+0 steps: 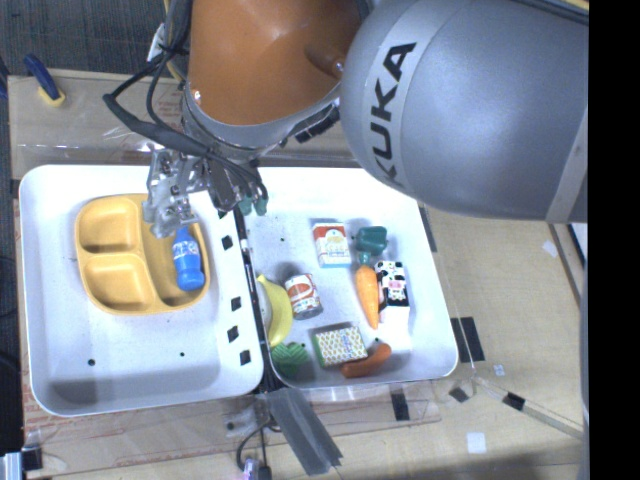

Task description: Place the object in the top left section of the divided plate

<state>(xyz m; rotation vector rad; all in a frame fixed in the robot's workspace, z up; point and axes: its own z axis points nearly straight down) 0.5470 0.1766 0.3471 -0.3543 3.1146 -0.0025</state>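
A yellow divided plate [108, 280] lies in the left bin [120, 368]. A small blue bottle [187, 262] with a white label stands or leans in the plate's long right section, against its right rim. My gripper [170, 216] hangs just above the bottle's top, over the plate's upper right corner. Its metal body and cables hide the bottle's cap. The plate's two left sections show bare yellow. Whether the gripper touches the bottle is hidden.
The right bin [430, 298] holds a banana [277, 310], a small can [302, 296], a red and white carton [330, 244], a teal object [372, 238], a carrot [367, 296], a cow-print carton [393, 290] and a patterned box [340, 345]. The arm's large grey and orange body looms over the bins' back edge.
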